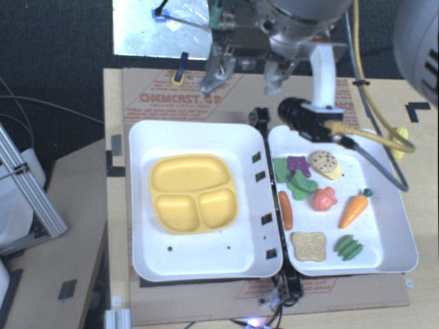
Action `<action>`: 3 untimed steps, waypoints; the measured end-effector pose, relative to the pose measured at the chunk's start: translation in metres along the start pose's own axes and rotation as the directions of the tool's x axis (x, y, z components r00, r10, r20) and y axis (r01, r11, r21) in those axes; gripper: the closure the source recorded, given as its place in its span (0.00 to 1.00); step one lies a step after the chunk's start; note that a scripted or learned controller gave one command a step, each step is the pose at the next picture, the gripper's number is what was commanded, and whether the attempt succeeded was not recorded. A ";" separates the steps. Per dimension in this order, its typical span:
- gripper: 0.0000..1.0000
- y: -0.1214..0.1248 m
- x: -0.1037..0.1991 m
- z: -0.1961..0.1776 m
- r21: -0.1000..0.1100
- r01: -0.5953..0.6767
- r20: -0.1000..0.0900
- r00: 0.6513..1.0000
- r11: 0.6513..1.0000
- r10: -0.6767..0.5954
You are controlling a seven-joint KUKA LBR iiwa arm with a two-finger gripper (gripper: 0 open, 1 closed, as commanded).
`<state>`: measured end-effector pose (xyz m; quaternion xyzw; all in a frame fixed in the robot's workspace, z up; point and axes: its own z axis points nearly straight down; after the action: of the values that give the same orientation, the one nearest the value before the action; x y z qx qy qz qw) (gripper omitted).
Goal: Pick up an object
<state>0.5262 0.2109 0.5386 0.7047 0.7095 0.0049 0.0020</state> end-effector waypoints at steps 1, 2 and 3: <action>1.00 -0.001 -0.002 -0.008 0.004 0.002 0.002 1.000 1.000 -0.002; 1.00 -0.019 0.024 0.167 0.023 0.001 0.009 1.000 1.000 -0.001; 1.00 -0.043 -0.049 0.202 0.014 -0.012 0.007 1.000 1.000 0.012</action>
<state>0.4855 0.1625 0.3355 0.7089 0.7053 -0.0025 -0.0007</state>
